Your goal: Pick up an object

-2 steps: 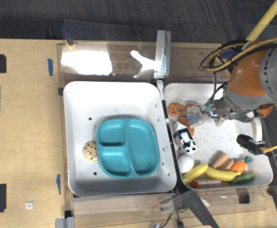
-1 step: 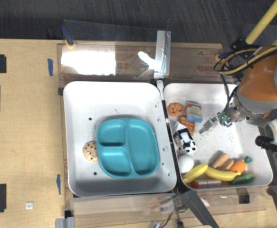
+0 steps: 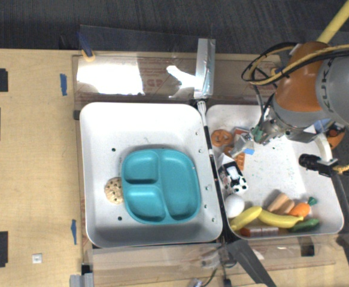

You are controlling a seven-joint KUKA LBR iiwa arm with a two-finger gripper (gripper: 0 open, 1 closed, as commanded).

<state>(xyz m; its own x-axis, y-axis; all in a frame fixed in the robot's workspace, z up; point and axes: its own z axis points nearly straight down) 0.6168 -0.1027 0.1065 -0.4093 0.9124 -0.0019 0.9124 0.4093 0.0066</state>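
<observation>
- Gripper (image 3: 261,134) hangs low over the right bin's (image 3: 285,167) far left part; whether it grips anything, I cannot tell.
- Cookie (image 3: 114,190) touches the teal divided plate (image 3: 160,185) in the left bin (image 3: 96,136).
- Right bin: pretzel (image 3: 221,137) just beside the gripper, cow toy (image 3: 237,181), egg (image 3: 234,207), banana (image 3: 270,217), carrot (image 3: 302,209).

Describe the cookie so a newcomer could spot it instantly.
Find the left white bin, which holds a teal divided plate. The cookie lies on the bin floor against the plate's left edge: a small, round, tan speckled disc, the only loose item in that bin.
</observation>
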